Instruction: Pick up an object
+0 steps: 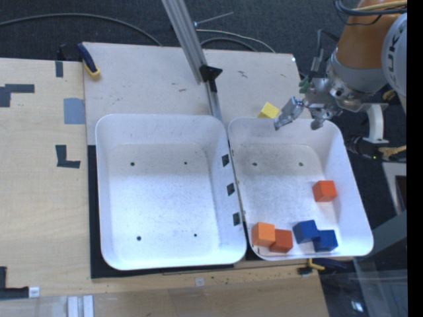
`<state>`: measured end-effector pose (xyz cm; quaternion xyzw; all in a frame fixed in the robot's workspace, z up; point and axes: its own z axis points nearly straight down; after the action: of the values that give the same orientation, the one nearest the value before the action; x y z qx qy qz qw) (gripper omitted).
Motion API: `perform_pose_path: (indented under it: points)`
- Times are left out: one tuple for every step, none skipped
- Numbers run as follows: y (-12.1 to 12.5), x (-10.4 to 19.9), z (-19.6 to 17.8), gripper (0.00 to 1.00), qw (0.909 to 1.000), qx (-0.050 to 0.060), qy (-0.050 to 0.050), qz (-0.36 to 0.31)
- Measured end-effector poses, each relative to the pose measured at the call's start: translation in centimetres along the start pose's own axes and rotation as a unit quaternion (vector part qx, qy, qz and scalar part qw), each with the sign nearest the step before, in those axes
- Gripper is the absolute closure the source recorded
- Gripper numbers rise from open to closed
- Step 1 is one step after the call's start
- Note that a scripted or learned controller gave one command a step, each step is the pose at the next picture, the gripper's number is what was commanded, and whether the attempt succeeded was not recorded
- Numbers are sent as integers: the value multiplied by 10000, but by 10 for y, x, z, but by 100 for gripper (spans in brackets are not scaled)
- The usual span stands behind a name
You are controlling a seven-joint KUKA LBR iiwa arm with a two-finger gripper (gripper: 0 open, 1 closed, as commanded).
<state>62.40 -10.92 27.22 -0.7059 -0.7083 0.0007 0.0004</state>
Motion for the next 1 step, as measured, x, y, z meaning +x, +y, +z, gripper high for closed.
perform_pose_path:
  points:
    - [26, -40, 107, 0, 10000, 37, -5, 19]
